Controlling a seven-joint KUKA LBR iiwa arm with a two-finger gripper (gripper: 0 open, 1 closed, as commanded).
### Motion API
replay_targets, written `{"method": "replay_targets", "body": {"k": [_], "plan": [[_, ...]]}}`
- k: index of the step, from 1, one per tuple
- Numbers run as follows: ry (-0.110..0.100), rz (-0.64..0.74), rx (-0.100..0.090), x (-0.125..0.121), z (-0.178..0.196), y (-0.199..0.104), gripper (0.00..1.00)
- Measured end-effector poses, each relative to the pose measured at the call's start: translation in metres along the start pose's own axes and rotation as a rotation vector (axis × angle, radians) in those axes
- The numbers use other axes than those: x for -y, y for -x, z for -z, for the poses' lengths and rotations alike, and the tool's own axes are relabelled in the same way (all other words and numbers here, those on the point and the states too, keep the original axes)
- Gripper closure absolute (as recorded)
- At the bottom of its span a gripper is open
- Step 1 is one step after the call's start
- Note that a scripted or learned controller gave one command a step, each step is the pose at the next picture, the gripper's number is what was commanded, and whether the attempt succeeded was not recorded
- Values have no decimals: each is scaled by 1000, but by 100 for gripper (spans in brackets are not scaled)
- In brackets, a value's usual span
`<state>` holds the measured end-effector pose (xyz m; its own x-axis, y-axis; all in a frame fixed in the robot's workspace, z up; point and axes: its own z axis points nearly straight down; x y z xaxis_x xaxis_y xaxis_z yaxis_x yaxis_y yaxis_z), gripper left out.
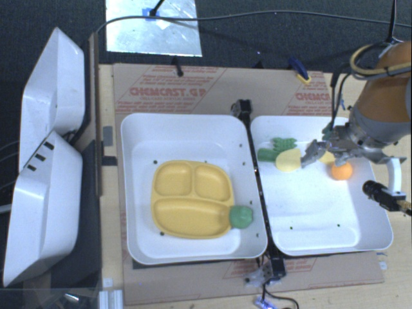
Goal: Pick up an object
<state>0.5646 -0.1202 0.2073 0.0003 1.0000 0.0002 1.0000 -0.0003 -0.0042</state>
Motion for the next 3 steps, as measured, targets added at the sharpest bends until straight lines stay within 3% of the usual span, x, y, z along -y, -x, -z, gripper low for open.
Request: {"method": "replay_targets", "body": {"k": [1, 3], "plan": [[5, 1, 0, -1, 2, 0, 0], [2, 1, 0, -3, -83, -10, 0]]}}
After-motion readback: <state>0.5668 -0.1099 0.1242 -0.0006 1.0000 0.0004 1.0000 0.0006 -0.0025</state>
